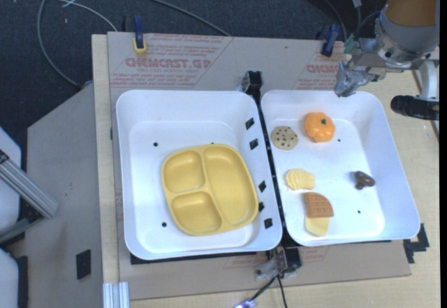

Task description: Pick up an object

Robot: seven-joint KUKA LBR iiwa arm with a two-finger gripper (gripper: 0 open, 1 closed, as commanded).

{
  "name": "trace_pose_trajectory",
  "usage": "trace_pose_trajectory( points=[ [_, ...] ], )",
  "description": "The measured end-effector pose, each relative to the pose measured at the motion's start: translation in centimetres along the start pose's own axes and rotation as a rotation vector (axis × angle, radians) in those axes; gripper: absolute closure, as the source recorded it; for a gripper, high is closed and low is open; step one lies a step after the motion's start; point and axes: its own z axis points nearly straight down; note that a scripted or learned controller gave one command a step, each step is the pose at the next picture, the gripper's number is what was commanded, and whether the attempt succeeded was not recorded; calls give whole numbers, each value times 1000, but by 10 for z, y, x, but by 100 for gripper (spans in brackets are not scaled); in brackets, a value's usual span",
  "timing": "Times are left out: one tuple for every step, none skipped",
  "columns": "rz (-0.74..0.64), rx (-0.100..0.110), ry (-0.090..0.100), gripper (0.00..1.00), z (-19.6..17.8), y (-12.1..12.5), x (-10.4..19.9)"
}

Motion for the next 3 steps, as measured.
trace_pose_trajectory(
  points=[
    [0,-1,0,100,11,0,44],
    [-1,-2,0,100,8,-2,92],
    [-1,-5,-1,100,7,2,145]
  ],
)
